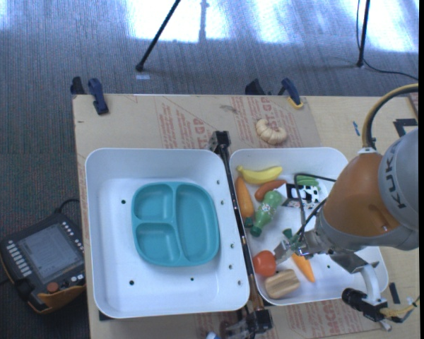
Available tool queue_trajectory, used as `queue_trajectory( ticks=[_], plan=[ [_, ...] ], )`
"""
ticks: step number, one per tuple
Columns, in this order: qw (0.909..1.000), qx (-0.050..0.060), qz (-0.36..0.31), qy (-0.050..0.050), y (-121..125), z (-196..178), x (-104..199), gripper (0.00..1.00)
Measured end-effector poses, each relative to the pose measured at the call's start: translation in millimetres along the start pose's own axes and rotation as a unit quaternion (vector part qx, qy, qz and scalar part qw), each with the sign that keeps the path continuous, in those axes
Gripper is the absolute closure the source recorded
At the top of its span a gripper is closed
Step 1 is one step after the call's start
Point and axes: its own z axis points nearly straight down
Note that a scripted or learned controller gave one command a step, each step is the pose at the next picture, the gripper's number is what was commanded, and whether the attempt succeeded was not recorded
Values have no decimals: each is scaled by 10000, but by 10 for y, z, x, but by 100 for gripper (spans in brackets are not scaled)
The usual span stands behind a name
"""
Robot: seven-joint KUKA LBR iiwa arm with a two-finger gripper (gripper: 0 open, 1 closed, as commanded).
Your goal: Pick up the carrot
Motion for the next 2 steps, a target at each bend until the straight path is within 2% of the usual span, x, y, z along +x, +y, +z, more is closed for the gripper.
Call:
queue_trajectory(
  ticks=[1, 2],
  plan=[
    [10000, 54, -3, 70, -7, -83, 42, 100],
    [9936, 69, 1121, 80, 29, -1576, 184, 100]
  ],
)
